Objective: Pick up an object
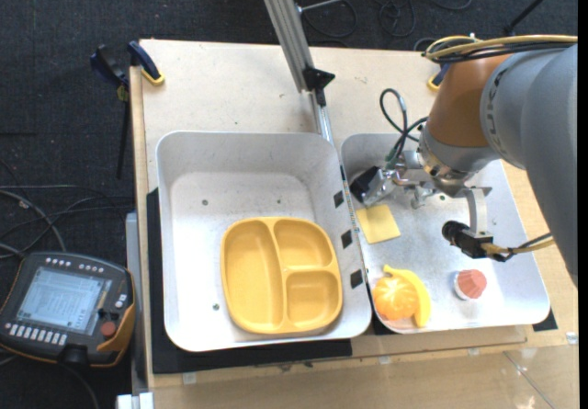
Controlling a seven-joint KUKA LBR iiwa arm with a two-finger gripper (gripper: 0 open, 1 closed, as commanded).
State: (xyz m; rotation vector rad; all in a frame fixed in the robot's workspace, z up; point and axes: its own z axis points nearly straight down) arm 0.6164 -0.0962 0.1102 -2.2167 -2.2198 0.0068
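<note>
In the right bin [514, 214] a flat yellow square piece [378, 223] lies near the left wall. An orange fruit with a yellow peel-like part [401, 298] rests at the front edge, and a small red and white object [470, 284] sits to its right. My gripper [407, 187] hangs low over the back left of this bin, just above and behind the yellow square. Nothing shows between its tips.
The left bin [184, 168] holds a yellow divided plate [280, 274] at its front right. A slanted metal pole [287, 17] rises from the ridge between the bins. A teach pendant [64, 306] lies on the floor to the left.
</note>
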